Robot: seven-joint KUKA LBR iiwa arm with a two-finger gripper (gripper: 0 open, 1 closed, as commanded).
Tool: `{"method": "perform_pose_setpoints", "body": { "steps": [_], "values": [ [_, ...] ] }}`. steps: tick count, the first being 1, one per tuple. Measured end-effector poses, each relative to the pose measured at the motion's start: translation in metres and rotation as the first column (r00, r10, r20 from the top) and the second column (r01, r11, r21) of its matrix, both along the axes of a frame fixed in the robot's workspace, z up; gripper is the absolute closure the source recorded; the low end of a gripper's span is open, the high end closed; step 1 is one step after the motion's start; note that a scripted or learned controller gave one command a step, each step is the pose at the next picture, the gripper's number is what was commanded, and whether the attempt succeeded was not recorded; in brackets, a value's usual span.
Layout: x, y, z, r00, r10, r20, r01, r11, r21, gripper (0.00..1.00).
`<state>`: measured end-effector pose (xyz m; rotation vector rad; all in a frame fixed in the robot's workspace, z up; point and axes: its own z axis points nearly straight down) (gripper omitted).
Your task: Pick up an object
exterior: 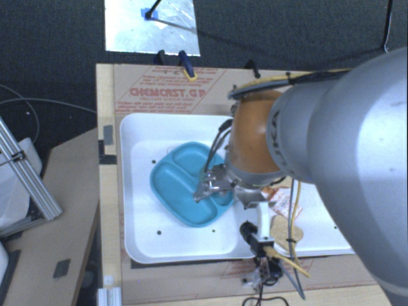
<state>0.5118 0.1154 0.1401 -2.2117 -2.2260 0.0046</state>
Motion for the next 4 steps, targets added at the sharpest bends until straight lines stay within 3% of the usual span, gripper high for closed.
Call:
{"method": "perform_pose_setpoints", "body": {
  "steps": [1,2,3,4],
  "values": [
    [-0.026,-0.005,-0.058,1.0,-0.007,0.006,0.007,1.0,0.001,0.0],
    [-0.004,-0.061,-0.007,1.0,-0.013,0.018,0.014,1.0,-0.018,0.0],
    [-0.003,-0.074,0.004,0.999,-0.028,0.022,0.028,0.999,-0.033,1.0],
    [0.075,-0.03,0.081,1.0,0.001,0.019,-0.001,1.0,0.002,1.0]
  ]
}}
